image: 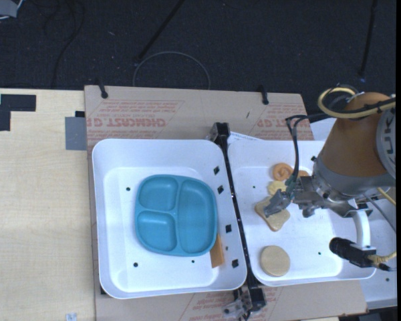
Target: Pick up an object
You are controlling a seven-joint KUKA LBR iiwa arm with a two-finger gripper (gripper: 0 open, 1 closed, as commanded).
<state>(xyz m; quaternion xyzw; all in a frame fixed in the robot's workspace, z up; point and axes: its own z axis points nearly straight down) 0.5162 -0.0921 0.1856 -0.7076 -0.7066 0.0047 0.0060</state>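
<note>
Glossy white plastic bins (113, 273), smooth blue plastic plate (176, 214), matt cardboard (160, 116), perhaps wooden bench (33, 212)

Three tan food-like pieces lie in the right bin (321, 263). A round flat cookie (275, 261) sits near its front edge, a wedge-shaped bread piece (275, 217) lies mid-bin, and a small orange ring-shaped pastry (281, 172) rests farther back.

In the right bin (307, 273), my gripper (279, 206) sits low among clutter: a tan wedge (275, 218) just below it, an orange ring (281, 172) behind, a round biscuit (275, 261) nearer the front. Bare floor lies toward the front right corner. A blue plate (175, 214) covers most of the left bin (113, 179).
</note>
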